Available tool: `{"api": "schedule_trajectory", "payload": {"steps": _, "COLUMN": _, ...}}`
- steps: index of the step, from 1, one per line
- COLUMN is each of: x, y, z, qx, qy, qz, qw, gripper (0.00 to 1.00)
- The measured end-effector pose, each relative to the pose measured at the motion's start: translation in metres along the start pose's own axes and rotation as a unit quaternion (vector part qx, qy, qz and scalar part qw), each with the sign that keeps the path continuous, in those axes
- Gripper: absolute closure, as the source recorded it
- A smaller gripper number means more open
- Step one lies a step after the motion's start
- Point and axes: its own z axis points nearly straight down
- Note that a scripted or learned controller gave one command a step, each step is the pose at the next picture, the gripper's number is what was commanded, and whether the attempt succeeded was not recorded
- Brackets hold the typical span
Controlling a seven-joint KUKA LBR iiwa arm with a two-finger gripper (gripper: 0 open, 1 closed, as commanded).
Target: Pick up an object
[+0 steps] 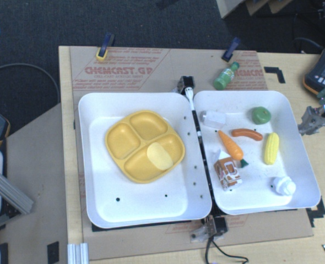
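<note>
My hand (315,120) is at the right rim of the right bin (303,147), over no object; I cannot tell its state. In this bin lie a carrot (230,145), corn (271,148) and a green ball (261,115), apart from my hand.

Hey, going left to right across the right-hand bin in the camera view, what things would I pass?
Clear plastic piece → brown-and-white packet → carrot → sausage → green ball → corn cob → white bottle.
</note>
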Motion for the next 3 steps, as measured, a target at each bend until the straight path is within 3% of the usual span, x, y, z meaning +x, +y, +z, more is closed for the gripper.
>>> {"api": "schedule_trajectory", "payload": {"steps": 1, "x": -0.071, "y": 0.000, "z": -0.006, "qx": -0.004, "qy": -0.002, "qz": 0.000, "qw": 1.0000, "gripper": 1.00}}
{"api": "schedule_trajectory", "payload": {"steps": 2, "x": -0.013, "y": 0.000, "z": 0.073, "qx": 0.002, "qy": 0.003, "qz": -0.005, "qw": 1.0000, "gripper": 1.00}}
{"api": "schedule_trajectory", "payload": {"steps": 3, "x": 0.064, "y": 0.000, "z": 0.131, "qx": 0.002, "qy": 0.003, "qz": -0.007, "qw": 1.0000, "gripper": 1.00}}
